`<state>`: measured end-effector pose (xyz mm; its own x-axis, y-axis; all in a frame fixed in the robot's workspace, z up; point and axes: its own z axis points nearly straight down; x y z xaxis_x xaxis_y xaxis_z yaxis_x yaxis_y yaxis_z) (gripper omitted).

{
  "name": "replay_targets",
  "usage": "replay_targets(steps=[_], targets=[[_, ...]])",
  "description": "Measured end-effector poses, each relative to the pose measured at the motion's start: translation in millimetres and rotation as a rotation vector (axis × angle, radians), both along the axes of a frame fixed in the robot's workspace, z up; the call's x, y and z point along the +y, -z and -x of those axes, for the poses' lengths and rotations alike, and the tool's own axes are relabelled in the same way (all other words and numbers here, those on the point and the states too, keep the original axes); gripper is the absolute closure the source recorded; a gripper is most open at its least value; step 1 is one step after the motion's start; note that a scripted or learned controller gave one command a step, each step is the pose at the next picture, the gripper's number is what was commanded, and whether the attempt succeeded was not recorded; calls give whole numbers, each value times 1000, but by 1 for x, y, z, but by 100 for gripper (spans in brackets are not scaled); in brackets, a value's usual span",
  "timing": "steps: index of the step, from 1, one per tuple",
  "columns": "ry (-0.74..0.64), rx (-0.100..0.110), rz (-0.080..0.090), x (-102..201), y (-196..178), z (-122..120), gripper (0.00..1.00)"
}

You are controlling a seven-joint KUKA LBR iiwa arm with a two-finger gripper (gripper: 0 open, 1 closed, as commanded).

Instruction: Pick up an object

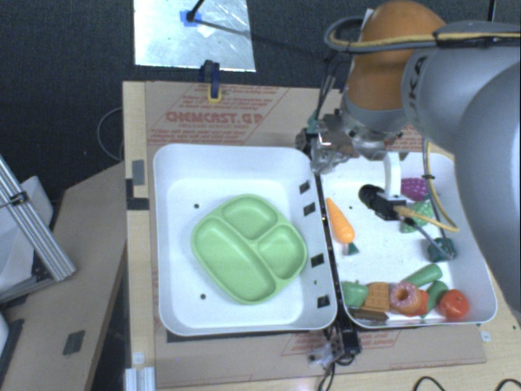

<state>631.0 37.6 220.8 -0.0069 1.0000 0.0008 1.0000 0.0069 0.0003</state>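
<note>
My gripper [320, 151] hangs at the far end of the wall between the two bins, over the right bin's [476, 255] back left corner. Nothing shows between it and the bin floor. The nearest object is an orange carrot [340, 222], lying just in front of the gripper along the dividing wall. A purple bunch of grapes [413, 188] sits to the right, under the arm. Along the right bin's front edge lie a pink donut [405, 297], a red tomato [454, 302], a tan waffle [376, 296] and a green vegetable [419, 275].
The left bin [175, 177] holds a green divided plate [248, 247] at its middle. A small green piece [354, 290] and a teal piece [444, 249] also lie in the right bin. The grey arm covers the right bin's back right part.
</note>
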Motion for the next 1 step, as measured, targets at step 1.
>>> replay_targets(steps=[1], targets=[[0, -3, 0, 3, -14, -8, 100]])
